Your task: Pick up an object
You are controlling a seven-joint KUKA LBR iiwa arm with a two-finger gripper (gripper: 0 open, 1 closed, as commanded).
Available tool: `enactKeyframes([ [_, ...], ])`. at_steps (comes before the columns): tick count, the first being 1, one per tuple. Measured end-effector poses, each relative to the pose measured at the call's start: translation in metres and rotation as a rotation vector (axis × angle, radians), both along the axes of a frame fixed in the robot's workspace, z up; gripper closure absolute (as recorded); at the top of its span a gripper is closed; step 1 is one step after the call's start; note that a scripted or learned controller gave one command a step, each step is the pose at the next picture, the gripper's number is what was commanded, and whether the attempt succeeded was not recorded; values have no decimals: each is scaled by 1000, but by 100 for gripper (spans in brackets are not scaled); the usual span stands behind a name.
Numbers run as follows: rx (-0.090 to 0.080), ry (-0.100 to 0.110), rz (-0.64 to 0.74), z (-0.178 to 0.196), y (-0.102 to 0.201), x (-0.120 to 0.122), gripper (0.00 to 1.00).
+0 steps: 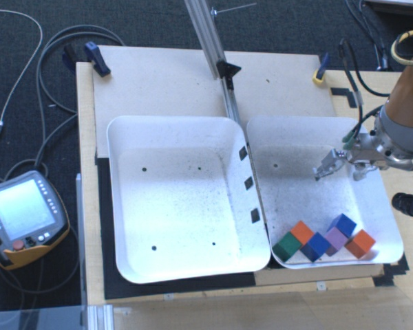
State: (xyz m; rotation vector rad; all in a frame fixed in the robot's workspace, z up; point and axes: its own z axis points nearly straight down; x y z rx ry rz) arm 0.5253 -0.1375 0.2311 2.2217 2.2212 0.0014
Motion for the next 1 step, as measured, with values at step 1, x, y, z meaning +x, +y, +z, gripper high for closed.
enactKeyframes([
  [1, -4, -11, 2, 112, -16, 29, 0],
])
